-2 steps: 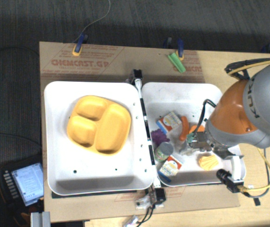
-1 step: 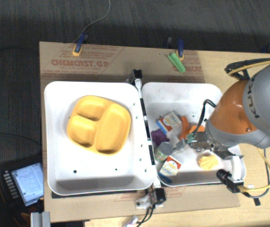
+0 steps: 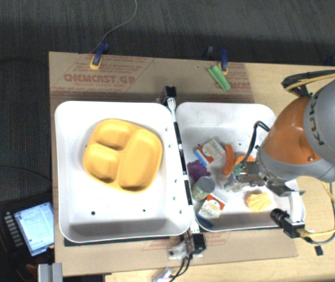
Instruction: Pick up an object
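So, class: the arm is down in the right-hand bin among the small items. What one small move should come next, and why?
Probably a short straight lift. The gripper sits low in the shallow white right bin, beside the slim orange carrot-shaped toy and above the pale yellow ridged piece. The wrist hides its tips, so rising a little would show whether anything comes up with it.

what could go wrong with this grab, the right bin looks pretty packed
1. Crowding: the gripper hangs among closely packed items in the right bin. The orange carrot-like piece, small carton and purple toy lie close together, so it may nudge or pinch two at once.
2. The round can might roll away if touched.
3. The yellow ridged piece lies right beside the arm's wrist and could get knocked.
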You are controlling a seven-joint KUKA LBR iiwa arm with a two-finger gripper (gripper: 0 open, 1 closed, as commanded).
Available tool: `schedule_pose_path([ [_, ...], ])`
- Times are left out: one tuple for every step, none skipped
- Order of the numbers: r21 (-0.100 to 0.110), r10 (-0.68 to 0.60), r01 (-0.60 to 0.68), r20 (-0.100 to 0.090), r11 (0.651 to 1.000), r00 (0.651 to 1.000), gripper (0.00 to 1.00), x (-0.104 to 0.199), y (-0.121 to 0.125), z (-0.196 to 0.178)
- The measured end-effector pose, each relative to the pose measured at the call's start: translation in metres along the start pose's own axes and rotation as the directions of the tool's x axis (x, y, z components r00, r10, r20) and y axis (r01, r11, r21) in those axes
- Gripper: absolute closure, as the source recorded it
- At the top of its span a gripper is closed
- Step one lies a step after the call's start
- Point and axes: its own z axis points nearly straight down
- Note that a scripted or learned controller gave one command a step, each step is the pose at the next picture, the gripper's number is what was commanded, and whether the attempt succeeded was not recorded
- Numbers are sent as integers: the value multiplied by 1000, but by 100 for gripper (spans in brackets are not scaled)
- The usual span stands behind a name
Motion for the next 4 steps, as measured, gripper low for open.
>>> schedule_pose_path([
  [0,0,0,0,1000,1000,0,0,0,0],
  [-7,9,-9,12,1000,1000,0,18,-1,17],
  [-4,5,-5,6,1000,1000,100,21,0,8],
  [-6,7,-7,10,1000,1000,0,19,0,8],
])
